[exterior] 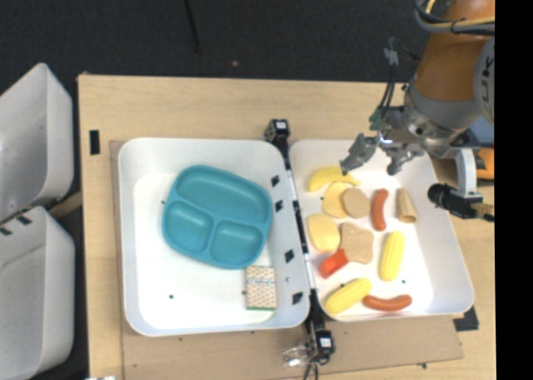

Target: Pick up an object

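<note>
My gripper [379,154] hangs over the far part of the right bin [445,274], open, with nothing between its two dark fingers [358,153]. Just below and left of it lies a yellow piece [326,178]. Further toward the front are a yellow round [336,200], a tan disc [356,202], a red sausage [380,208] and a tan cone [405,205]. Nearer still lie a toast slice [358,242], a corn cob [391,255], an orange-red piece [333,264], a banana [346,296] and a second sausage [387,303].
The left bin [137,287] holds a blue divided plate [218,216] and a small checked cracker block [261,288]. A ridge with black clips [291,228] separates the bins. The grey and orange arm [450,62] comes in from the upper right.
</note>
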Robot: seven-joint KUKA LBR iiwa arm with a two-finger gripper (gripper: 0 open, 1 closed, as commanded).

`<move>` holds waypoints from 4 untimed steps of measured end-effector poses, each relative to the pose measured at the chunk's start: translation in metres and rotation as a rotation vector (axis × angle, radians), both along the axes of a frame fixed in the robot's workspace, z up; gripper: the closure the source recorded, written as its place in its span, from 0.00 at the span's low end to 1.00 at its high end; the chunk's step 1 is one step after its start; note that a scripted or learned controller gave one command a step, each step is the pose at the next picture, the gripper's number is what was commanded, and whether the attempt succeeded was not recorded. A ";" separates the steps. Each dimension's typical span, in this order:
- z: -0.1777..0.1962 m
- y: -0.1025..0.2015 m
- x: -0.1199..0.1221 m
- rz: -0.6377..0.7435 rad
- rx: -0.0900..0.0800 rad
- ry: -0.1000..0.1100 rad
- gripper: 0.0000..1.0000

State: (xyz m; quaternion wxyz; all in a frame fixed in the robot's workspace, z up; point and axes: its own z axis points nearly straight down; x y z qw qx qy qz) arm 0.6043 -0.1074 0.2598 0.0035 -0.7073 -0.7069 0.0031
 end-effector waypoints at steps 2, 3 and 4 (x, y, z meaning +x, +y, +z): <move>-0.037 -0.001 0.001 -0.001 -0.002 -0.007 0.00; -0.101 -0.004 0.001 -0.002 -0.002 -0.004 0.00; -0.152 -0.005 0.001 -0.003 -0.003 -0.009 0.00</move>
